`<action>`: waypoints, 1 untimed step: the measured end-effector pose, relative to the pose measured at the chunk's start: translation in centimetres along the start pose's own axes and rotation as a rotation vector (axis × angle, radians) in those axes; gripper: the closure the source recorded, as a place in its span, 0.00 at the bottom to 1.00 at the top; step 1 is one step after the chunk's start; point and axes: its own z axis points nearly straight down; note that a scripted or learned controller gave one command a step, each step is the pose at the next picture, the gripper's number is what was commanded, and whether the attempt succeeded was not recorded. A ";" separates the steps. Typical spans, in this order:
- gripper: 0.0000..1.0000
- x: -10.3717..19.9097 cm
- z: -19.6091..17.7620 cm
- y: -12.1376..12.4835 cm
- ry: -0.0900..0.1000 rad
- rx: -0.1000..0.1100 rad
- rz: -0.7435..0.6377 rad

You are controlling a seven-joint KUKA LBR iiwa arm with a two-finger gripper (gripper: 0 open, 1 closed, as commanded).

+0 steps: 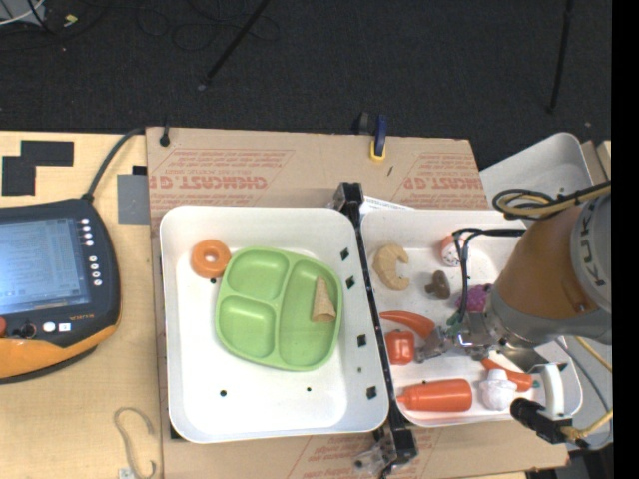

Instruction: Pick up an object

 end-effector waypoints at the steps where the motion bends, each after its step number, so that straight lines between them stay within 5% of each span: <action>1: 1.00 -0.2 -1.1 0.0 0.000 -0.001 0.009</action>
